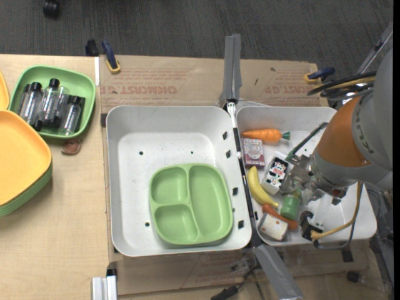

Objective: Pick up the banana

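In the right bin (369, 220) I see the banana (257, 189) lying along the left wall, its lower end curving toward the bin's middle. Above it a small pink packet (252, 150), and above that a carrot (265, 135) lying crosswise near the top wall. Just right of the banana sits a black-and-white printed card or box (275, 172). Below the banana: a green cup-like item (289, 205), a red-orange piece (272, 212) and a white rounded item (273, 228), all crowded together near the bottom wall.

My arm comes in from the right, orange band (335, 141) over the bin, gripper (299, 181) low among the clutter, just right of the banana and close to the green item. I cannot tell how the fingers stand; they're lost against the objects. I see nothing clearly between them.

The left bin (125, 136) holds a green three-compartment tray (189, 202), lower middle. On the counter (56, 255) far left: stacked yellow plates (22, 164) and a green dish (81, 86) with dark-capped bottles (50, 107) lying in it.
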`<move>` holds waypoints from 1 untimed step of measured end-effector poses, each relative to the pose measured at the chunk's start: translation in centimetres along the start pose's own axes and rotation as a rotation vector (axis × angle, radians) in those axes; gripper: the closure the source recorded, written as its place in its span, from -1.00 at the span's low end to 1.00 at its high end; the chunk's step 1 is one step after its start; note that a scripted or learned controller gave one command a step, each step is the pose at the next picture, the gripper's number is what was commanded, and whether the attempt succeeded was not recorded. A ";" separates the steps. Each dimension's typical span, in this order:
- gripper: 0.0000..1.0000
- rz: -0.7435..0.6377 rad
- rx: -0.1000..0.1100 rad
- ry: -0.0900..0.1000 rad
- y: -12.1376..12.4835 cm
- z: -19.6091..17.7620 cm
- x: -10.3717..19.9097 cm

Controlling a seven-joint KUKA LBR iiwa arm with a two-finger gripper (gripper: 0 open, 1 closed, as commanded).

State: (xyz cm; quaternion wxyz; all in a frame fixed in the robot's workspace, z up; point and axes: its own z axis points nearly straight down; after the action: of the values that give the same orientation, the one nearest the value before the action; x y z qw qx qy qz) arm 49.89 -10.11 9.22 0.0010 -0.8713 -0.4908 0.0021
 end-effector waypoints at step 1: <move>1.00 -0.167 -0.001 -0.001 3.0 0.2 1.3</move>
State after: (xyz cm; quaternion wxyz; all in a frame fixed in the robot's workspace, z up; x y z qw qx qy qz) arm 53.16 -10.58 9.05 0.0004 -0.8274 -0.5616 0.0021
